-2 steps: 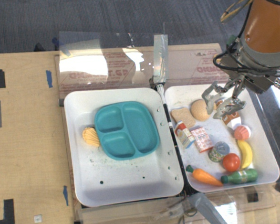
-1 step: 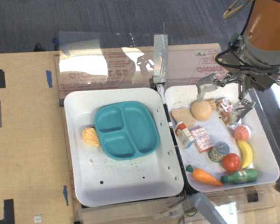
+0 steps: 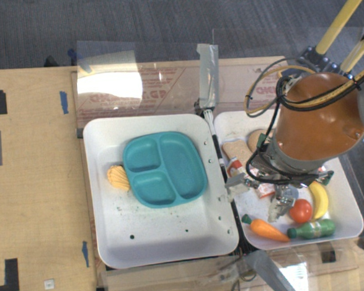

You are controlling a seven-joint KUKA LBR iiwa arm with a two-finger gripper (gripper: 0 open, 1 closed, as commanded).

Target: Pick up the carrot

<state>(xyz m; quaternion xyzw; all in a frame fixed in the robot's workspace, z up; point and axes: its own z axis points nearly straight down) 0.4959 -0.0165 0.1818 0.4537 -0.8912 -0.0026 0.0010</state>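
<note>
While the carrot (image 3: pixel 267 230) lies at the near edge of the right bin (image 3: pixel 352 220), just left of a red tomato (image 3: pixel 301 211), the gripper (image 3: pixel 280 204) hangs just above it, apparently clear of it; how far its fingers part cannot be told. Right of the tomato sits a banana (image 3: pixel 320 199), below it a green vegetable (image 3: pixel 312 229).

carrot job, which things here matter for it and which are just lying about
For the job: carrot, gripper, right bin.

Lying about: tomato, banana, green bottle, teal tray, shell-shaped piece, left bin.
</note>
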